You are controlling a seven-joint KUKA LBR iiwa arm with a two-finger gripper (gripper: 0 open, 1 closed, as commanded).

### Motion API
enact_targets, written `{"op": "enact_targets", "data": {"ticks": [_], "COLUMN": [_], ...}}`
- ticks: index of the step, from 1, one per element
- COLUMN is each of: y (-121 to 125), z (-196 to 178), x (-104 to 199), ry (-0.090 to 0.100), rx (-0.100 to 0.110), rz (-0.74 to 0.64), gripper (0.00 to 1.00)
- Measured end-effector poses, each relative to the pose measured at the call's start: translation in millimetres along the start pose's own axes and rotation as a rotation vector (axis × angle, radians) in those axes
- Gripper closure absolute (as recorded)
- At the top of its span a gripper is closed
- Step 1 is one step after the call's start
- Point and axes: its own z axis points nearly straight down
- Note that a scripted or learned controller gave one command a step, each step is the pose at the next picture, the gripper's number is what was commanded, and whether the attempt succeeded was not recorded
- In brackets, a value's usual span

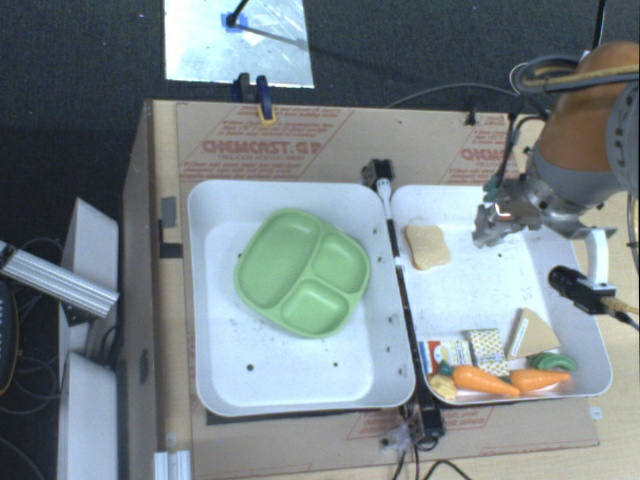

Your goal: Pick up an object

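My gripper (489, 228) hangs over the upper part of the right bin (560, 258), with nothing visibly held. A tan slice of bread (428, 245) lies just to its left, near the bin's left wall. Along the bin's front edge lie an orange carrot (483, 379), a green vegetable (546, 364), a small red and white packet (450, 353), a patterned small box (487, 343) and a tan wedge (530, 331).
The left bin (225, 368) holds a green divided plate (303, 271). A black divider with clips (398, 278) runs between the bins. The bench's cardboard surface (260, 148) surrounds both bins.
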Motion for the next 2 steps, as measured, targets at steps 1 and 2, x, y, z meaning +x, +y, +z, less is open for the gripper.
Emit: {"op": "enact_targets", "data": {"ticks": [1,2], "y": [0,-69], "z": [0,90], "x": [0,-14], "ry": [0.000,0.001], "rx": [0.001,0.005], "rz": [0.000,0.002], "gripper": [0.00,0.00]}}
